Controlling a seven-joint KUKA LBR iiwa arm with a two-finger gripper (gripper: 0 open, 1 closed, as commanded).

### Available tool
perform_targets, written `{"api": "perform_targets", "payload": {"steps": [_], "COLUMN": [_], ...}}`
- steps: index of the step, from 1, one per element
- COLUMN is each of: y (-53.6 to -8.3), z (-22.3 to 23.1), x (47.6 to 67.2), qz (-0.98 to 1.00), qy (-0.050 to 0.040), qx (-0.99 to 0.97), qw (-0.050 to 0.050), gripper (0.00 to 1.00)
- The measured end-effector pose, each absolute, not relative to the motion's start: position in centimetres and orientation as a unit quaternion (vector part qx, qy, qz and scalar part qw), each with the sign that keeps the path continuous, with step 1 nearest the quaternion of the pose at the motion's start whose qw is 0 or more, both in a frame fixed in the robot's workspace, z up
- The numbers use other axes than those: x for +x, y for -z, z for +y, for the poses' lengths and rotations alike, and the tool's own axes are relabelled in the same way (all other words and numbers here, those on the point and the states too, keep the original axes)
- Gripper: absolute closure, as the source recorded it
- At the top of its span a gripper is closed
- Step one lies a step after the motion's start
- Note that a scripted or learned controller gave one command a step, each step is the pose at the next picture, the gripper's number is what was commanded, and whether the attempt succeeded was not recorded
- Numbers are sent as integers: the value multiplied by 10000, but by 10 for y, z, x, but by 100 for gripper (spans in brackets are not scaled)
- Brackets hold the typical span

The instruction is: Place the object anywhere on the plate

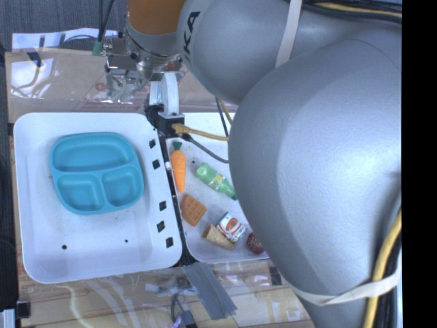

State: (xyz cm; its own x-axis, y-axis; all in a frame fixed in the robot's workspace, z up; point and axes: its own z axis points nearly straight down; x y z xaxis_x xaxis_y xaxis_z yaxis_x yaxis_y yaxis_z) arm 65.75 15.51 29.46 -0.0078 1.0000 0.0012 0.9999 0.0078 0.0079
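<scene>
A blue plate (95,170) with three compartments lies in the left white bin (89,248), toward its back. My gripper (125,82) hangs above the back edge of that bin, behind the plate and apart from it. In the right bin (202,253) lie an orange carrot (178,170), a green bottle (216,182), a tan waffle piece (193,210), a small can (233,227), a tan wedge (217,237) and a dark brown piece (255,243). I see nothing held at the gripper.
The grey arm covers most of the right bin and the right side of the view. A raised divider with black marks (162,203) separates the two bins. Wooden bench with tape (205,289) runs along the front.
</scene>
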Motion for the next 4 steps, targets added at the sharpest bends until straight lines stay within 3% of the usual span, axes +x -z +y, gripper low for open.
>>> {"api": "perform_targets", "payload": {"steps": [1,2,3,4], "y": [-165,-232,-245,-193], "z": [151,101,-15,76], "x": [628,657,590,474], "qz": [7105,7091,7073,7124], "qy": [66,1,17,35], "qx": [7037,7051,7070,7018], "qw": [-37,7,1,-34], "gripper": [100,100,100,100]}}
